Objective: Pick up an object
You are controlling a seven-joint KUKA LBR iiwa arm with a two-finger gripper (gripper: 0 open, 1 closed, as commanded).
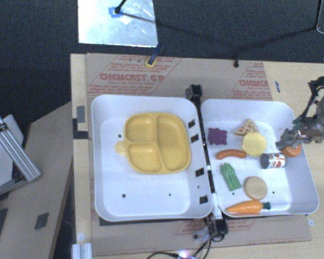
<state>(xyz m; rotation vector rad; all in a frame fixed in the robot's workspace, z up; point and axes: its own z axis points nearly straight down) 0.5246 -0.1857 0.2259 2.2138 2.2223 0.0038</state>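
Nearest the camera, a glossy tapered carrot [248,207] lies in the right bin [308,196], long axis left-right, green tip pointing right. Gripper [288,141] sits over the right rim beside an orange piece [292,150]; finger state cannot be told.

Pincer [288,140] over right bin [302,198], beside can [273,161].
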